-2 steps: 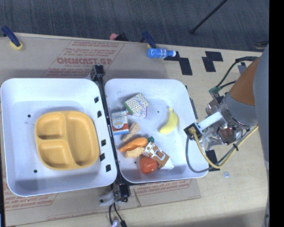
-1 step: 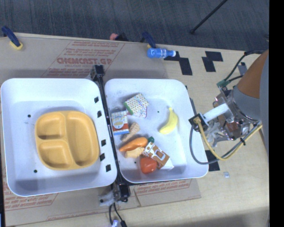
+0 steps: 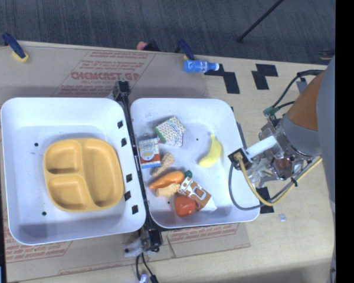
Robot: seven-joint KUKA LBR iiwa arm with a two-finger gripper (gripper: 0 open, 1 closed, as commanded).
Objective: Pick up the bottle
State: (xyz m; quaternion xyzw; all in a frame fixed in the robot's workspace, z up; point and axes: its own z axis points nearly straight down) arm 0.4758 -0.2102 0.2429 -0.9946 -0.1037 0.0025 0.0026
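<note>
A small blue bottle (image 3: 198,66) lies on its side on the cardboard behind the right bin (image 3: 236,119), outside its far rim. My gripper (image 3: 264,171) hangs over the bench just beyond that bin's right rim, well in front of and to the right of the bottle. Nothing shows in the gripper. Cables loop around the wrist and hide its tips.
The right bin holds a banana (image 3: 211,152), a patterned carton (image 3: 170,131), a small juice box (image 3: 148,151), a carrot (image 3: 167,180), a red pepper (image 3: 184,206) and a brown-and-white packet (image 3: 196,192). A yellow divided plate (image 3: 82,173) lies in the left bin (image 3: 12,158). Blue clamps (image 3: 185,48) grip the cardboard's far edge.
</note>
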